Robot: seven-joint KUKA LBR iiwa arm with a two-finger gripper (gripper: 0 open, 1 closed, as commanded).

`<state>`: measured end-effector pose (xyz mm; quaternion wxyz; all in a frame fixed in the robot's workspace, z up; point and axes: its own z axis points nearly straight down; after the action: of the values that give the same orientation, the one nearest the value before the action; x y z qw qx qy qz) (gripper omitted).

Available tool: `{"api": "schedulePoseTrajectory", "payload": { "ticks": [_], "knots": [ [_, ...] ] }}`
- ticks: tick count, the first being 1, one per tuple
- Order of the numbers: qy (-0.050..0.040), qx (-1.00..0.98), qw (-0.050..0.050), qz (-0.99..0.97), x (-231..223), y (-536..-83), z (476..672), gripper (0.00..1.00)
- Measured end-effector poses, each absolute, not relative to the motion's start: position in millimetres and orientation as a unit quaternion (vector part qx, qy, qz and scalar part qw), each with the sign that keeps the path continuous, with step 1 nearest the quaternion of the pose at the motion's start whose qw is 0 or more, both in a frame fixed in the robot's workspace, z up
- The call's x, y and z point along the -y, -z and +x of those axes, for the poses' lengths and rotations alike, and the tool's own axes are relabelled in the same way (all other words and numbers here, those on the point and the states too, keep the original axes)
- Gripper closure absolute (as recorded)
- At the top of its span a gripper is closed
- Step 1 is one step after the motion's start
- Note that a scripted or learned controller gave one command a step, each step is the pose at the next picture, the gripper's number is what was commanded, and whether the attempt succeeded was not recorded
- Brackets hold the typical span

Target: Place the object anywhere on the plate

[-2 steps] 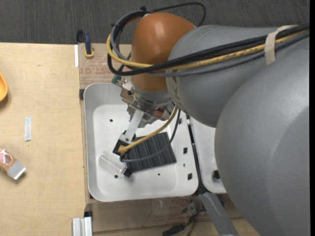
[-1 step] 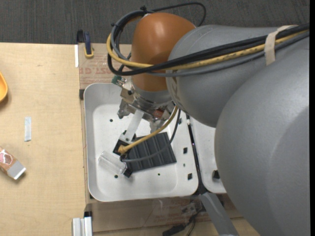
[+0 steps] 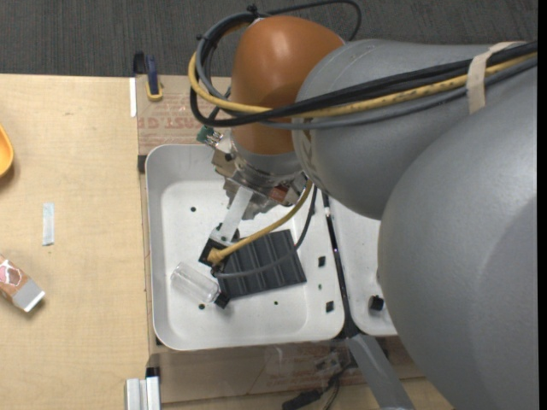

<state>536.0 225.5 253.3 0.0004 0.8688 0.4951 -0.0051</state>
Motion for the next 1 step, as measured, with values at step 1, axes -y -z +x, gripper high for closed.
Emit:
{"api": "schedulePoseTrajectory", "payload": {
  "ticks": [1],
  "knots": [
    [0.0051,-0.495,0.0,0.869,-225.6,-253.4,536.0,0.0]
  ]
}}
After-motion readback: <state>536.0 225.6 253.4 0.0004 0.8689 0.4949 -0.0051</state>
